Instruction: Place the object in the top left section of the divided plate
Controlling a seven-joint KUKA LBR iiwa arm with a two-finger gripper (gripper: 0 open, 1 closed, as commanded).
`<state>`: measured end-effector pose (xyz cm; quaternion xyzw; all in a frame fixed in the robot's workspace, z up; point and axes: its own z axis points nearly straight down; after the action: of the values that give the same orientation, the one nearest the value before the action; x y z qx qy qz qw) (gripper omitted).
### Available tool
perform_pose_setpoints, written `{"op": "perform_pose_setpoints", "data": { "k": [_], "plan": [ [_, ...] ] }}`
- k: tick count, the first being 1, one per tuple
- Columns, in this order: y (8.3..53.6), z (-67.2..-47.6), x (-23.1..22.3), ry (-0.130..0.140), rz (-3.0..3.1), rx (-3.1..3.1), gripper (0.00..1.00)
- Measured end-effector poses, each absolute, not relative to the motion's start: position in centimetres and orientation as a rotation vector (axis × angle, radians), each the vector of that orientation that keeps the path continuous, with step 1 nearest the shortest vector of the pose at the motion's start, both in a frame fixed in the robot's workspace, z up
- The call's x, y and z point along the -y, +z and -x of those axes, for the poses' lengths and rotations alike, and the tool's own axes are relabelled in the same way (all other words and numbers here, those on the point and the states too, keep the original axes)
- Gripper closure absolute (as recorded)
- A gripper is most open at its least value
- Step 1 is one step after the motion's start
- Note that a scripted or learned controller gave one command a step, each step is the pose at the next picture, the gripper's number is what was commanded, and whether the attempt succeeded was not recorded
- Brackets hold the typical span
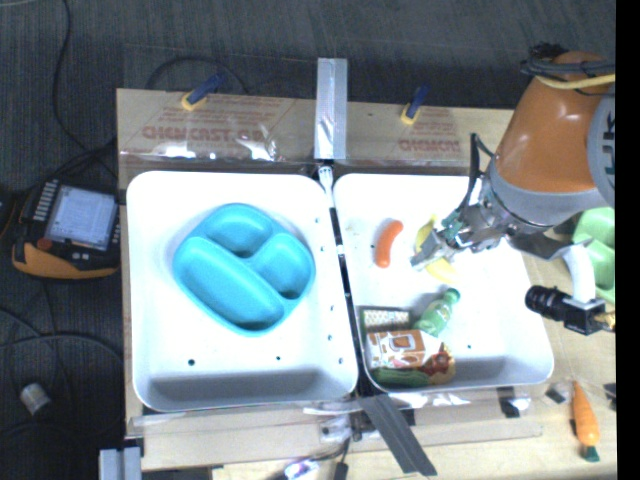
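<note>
- The blue divided plate (pixel 243 265) lies in the left bin (pixel 150 298), turned at a slant, with three sections: two smaller ones toward the top and right, one long one toward the lower left.
- The gripper (pixel 436 249) hangs over the upper middle of the right bin (pixel 510 318), below the arm's orange band (pixel 555 128).
- A small yellow object (pixel 432 238) sits right at the fingertips; whether it is clamped between them or only lying beneath cannot be told, nor whether the hand is spread or closed.
- An orange sausage-shaped piece (pixel 386 242) lies just to the left of the gripper, apart from it.
- A green bottle (pixel 438 311) lies below the gripper, near it, tilted.
- A printed food box (pixel 402 348) rests at the bin's lower left, beside the bottle, with a dark green item (pixel 410 375) at its lower edge.
</note>
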<state>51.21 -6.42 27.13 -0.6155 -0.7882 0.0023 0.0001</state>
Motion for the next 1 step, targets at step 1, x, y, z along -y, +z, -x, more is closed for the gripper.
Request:
{"op": "perform_pose_setpoints", "data": {
  "k": [1],
  "plan": [
    [20.7,-48.78,-1.55,0.007,2.14,2.295,1.0]
  ]
}}
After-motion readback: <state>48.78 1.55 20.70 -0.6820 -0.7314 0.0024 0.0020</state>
